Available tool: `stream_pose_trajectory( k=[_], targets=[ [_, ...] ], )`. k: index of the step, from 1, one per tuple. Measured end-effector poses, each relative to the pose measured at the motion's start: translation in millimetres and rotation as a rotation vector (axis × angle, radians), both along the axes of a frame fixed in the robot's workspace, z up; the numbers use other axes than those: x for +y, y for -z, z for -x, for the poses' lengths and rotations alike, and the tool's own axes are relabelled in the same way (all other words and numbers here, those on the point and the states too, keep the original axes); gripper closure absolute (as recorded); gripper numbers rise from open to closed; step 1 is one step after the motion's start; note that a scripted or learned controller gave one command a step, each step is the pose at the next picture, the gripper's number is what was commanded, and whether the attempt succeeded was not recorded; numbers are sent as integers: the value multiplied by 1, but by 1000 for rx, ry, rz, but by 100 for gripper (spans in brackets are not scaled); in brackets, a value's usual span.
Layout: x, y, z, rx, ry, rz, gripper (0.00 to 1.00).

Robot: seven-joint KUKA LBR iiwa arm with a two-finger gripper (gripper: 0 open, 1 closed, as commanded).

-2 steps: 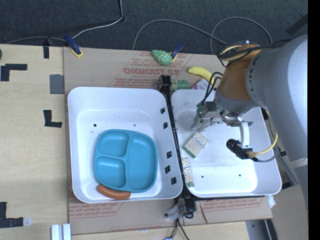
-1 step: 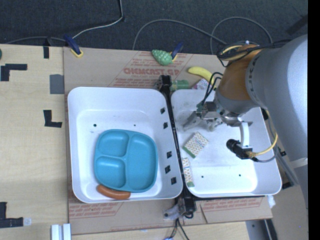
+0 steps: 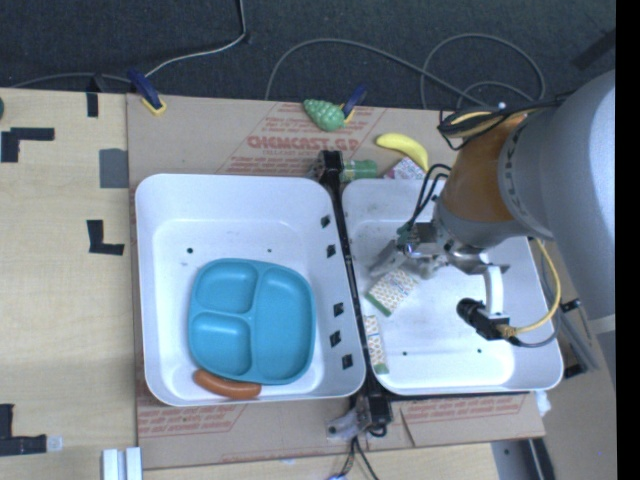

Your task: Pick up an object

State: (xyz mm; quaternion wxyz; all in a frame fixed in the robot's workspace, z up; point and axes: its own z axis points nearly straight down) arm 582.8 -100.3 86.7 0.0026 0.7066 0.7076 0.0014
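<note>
Cardboard lining is showing along the near edge of the counter (image 3: pixel 60 348), and we are working back from there. Nearest us in the left bin (image 3: pixel 160 268), an orange sausage toy (image 3: pixel 228 385) is lying along the near wall, touching the rim of the blue divided plate (image 3: pixel 252 320) just behind it.

In the right bin (image 3: pixel 440 368), a small patterned packet (image 3: pixel 375 346) is lying by the divider, and a second patterned packet (image 3: pixel 392 290) is sitting a little farther back, tilted, its long axis running from near-left to far-right. We are taking that second packet as the likely object to lift.

Just beyond it the pincer (image 3: pixel 400 258) is hanging over the bin floor, under the grey arm (image 3: pixel 560 178) and its orange band (image 3: pixel 480 178). Silvery metal is pointing left toward the divider, but we are unable to tell how wide it stands. Nothing is visibly held. The packet is lying just near-side and slightly left of the tip, so we are judging that a short move toward us and down would be needed.

Farthest back, beyond the bins, a yellow banana toy (image 3: pixel 403 149) and a green toy (image 3: pixel 324 114) are resting on the cardboard.
</note>
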Motion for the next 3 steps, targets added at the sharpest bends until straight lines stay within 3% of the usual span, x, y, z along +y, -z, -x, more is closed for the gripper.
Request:
stream_pose_trajectory(
  k=[1,2,3],
  targets=[
    [-2,1,-73,2,0,0,0],
    [2,1,-42,3,1,1,0],
    [5,0,21,2,1,0,0]
  ],
)
